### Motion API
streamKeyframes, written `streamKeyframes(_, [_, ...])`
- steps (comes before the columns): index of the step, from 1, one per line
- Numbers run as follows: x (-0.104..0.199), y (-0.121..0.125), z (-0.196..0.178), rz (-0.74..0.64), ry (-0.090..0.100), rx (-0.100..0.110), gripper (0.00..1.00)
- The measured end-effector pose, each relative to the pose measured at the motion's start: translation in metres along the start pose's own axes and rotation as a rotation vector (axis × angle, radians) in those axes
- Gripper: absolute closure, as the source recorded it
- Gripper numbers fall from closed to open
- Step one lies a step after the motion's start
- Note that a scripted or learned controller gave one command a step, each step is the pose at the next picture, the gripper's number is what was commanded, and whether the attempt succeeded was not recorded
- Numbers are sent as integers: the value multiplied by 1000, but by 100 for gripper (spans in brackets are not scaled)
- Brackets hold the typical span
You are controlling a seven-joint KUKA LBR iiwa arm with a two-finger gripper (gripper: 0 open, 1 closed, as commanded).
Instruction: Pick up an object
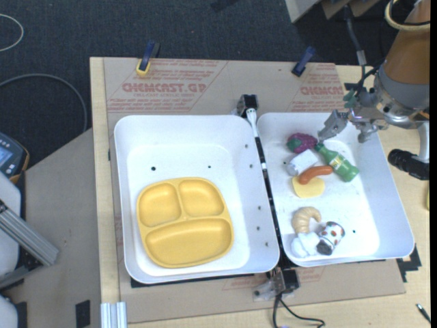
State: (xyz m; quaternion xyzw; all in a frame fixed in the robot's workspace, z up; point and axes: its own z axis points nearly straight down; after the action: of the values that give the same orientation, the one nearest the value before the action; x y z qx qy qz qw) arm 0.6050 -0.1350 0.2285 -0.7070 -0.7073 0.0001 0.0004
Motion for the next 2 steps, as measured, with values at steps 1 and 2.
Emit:
streamKeyframes(1, [38,-25,148,-1,2,6,0])
streamKeyframes(2, [36,-22,131,1,-1,-4,100])
